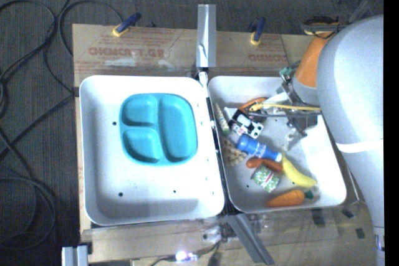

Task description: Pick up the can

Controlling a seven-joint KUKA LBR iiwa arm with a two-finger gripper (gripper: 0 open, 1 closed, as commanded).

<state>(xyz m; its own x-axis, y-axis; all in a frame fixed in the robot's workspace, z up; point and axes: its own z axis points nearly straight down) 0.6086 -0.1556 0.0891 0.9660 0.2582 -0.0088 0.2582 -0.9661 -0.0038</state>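
Observation:
The can (265, 179) is small, with a green and white label. It lies on its side in the right bin (330, 162), near the front, between a red pepper and a carrot. My gripper (297, 129) hangs over the back right part of this bin, up and to the right of the can and well apart from it. Nothing shows between it and the can except the banana's upper end.
Around the can lie a blue bottle (256, 147), a red pepper (263, 164), a banana (297, 174) and a carrot (285, 199). Brown bits (232, 154) lie along the bin's left wall. The left bin (100, 190) holds a blue divided plate (159, 128).

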